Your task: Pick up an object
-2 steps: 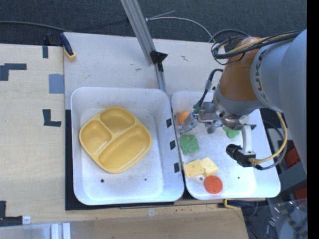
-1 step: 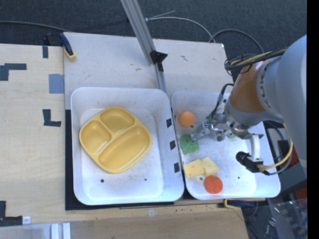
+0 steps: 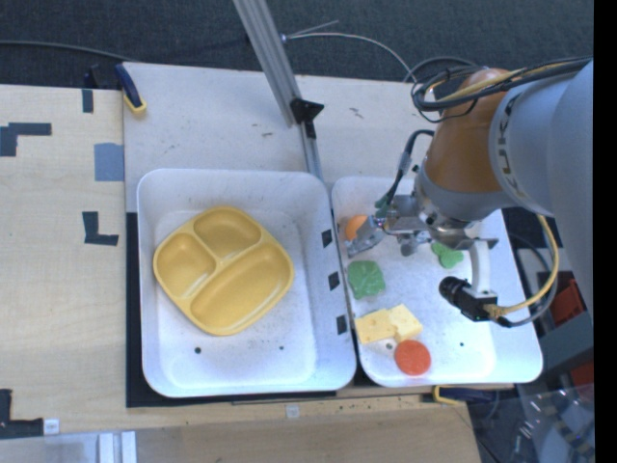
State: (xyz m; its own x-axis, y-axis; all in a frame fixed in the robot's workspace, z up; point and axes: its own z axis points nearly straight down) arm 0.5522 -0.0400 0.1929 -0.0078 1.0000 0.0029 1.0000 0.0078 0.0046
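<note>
My gripper (image 3: 387, 243) hangs low over the back of the right bin (image 3: 511, 355), open, with nothing between its fingers. A small orange piece (image 3: 355, 226) lies just left of it, near the bin's left wall. A green leafy piece (image 3: 365, 278) rests just in front of the left finger (image 3: 364, 240). Another green piece (image 3: 448, 256) peeks out from under the wrist on the right. Nearer the front lie a yellow cheese block (image 3: 385, 324) and a red round piece (image 3: 414, 358).
The left bin (image 3: 169, 355) holds a yellow divided plate (image 3: 224, 268). A slanted aluminium post (image 3: 268, 46) comes down to the ridge between the bins. A black cable plug (image 3: 466, 298) hangs from the arm over the right bin.
</note>
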